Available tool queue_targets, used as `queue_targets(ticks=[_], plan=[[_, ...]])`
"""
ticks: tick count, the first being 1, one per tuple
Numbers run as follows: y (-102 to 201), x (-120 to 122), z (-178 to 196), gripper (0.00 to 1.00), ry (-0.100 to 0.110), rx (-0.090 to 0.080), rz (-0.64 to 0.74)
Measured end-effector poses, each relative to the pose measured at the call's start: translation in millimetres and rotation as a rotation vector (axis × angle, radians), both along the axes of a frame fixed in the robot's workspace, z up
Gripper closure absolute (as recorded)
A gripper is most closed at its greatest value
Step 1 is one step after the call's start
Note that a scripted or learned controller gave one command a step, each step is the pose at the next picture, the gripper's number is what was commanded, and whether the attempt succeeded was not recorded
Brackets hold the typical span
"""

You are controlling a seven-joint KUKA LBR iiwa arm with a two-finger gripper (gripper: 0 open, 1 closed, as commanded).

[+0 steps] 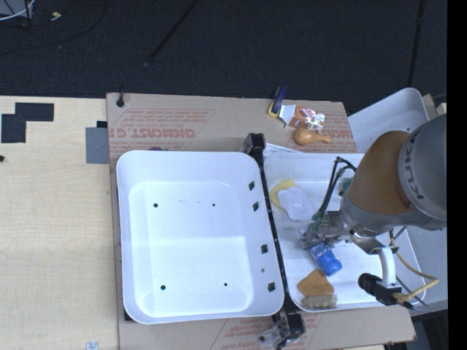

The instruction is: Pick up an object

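- Arm — grey body with orange band, reaching in from the right over the right bin (pixel 292 168); its end effector (pixel 319 233) hangs low among the clutter there.
- End effector state — cannot be told; the wrist and cables hide the working end from this slanted overhead view.
- Likely target — blue object (pixel 325 259), small and oblong, lying on the floor of the right bin just near of the end effector, touching or almost touching it; which one cannot be told.
- Orientation of blue object — long axis runs diagonally, from far-left to near-right; the far-left end points up toward the end effector, the near-right end toward the bin's near wall. It lies flat, not upright.
- Neighbours — tan wedge-shaped object (pixel 316 286) just near of the blue one; clear plastic piece (pixel 297 207) and yellow curved item (pixel 282 189) on the far-left side.
- Left bin (pixel 124 232) — white, shallow, beside the right bin on the tabletop (pixel 51 217).
- Risk, misalignment — a closing direction not set across the diagonal short side may pinch an end and spin the blue object out.
- Risk, crowding — the tan wedge sits close enough to be nudged or caught alongside.
- Risk, slip — a rounded, smooth body may squirt free on the lift.
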State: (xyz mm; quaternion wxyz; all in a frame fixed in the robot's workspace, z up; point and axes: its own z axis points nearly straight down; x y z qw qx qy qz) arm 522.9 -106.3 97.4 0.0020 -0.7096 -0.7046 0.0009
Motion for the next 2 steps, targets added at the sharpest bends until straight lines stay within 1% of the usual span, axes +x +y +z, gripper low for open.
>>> queue_targets(ticks=[1, 2], plan=[[77.1, 77.7, 95.6, 1.0, -0.013, -0.001, 0.015], [131.5, 84.2, 114.1, 1.0, -0.003, 0.0, 0.011]])
